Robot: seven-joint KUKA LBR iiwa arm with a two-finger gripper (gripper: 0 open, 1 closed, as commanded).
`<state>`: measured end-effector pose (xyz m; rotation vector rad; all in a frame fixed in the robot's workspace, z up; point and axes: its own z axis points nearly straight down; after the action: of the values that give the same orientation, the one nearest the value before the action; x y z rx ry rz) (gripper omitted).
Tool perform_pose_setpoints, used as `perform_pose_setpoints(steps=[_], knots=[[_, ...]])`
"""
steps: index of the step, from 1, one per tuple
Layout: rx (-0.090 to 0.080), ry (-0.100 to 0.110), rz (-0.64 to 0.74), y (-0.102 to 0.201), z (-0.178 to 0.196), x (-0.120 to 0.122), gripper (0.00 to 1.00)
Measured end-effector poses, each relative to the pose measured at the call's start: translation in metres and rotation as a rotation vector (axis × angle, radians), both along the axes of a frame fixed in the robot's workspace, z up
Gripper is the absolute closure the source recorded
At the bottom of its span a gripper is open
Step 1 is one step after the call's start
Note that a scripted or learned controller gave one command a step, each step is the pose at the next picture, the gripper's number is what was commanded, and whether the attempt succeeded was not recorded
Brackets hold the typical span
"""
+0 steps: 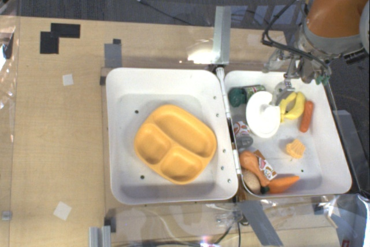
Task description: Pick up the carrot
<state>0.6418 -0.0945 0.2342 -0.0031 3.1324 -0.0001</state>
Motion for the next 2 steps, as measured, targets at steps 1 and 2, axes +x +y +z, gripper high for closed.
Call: perform_pose_setpoints(steps=[1, 2], knots=[[0.001, 0.005, -0.184, -0.050, -0.101, -0.062, 0.00], [0.000, 0.001, -0.259, -0.083, -0.115, -0.094, 0.00]])
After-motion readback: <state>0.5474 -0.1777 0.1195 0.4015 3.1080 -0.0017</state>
